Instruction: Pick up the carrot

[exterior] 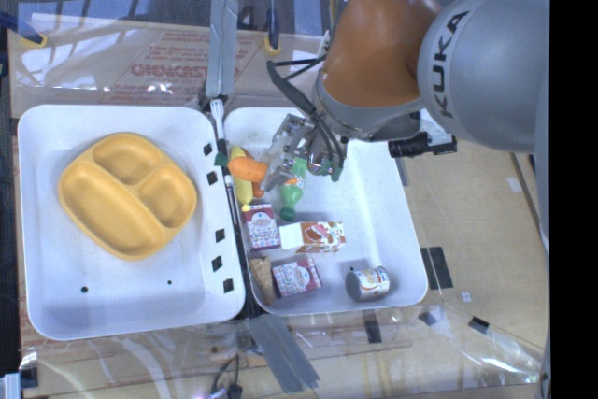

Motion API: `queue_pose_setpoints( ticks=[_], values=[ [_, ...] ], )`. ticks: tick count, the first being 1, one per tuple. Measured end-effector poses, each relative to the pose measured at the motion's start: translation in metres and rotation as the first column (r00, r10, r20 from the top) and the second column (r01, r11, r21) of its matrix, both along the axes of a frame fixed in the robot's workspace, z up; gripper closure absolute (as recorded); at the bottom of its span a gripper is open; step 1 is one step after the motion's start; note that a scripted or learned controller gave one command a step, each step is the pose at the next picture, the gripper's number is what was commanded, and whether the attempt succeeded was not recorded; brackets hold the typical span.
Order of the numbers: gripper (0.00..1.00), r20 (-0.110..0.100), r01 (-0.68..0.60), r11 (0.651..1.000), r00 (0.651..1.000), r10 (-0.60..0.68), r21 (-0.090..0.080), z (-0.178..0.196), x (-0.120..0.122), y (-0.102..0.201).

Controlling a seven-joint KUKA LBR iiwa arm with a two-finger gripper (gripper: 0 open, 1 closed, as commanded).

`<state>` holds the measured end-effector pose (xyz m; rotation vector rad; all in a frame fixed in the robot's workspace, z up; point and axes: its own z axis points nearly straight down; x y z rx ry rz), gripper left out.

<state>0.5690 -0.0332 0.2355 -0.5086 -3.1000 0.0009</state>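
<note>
The two-finger metal gripper (297, 154) hangs over the upper part of the right shallow white bin (404, 220), its fingers pointing down and to the left toward the bin's left wall. Whether those fingers are spread or pressed together cannot be told, since the wrist hardware and cables crowd them from above. The grey arm with its orange band (378, 47) comes in from the right and covers the bin's upper right corner; the large grey joint housing marked KUKA (486, 61) sits above the bench's right side.

The small orange carrot (247, 169) lies in the upper left of the right bin, close to the dividing wall between the two bins and just beside the gripper's tip on its left. Nothing shows it sitting between the fingers. A yellow piece (242, 187) lies against the carrot, and a green toy item (291, 195) lies just right of and below it, under the gripper.

Lower in the same bin lie a dark red and white packet (263, 229), an orange and white carton (320, 236), another dark red packet (295, 277) and a small tin can on its side (368, 282) near the bottom right.

The left shallow white bin (56, 304) holds a yellow three-compartment plastic plate (127, 193), well apart from the gripper.
</note>
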Motion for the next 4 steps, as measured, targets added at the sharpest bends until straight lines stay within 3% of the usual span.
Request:
queue_pose_setpoints(
  ticks=[1, 2, 3, 4],
  values=[
    [1.00, 0.004, 0.361, 0.933, 0.933, -0.361, 0.000, 0.172, -0.032, 0.032],
    [1.00, 0.003, -0.162, 0.987, 0.987, 0.162, -0.002, 0.194, -0.037, -0.054],
    [1.00, 0.002, -0.271, 0.963, 0.963, 0.271, -0.001, 0.207, 0.007, -0.150],
    [1.00, 0.003, -0.513, 0.858, 0.858, 0.513, -0.003, 0.208, 0.043, -0.176]
  ],
)
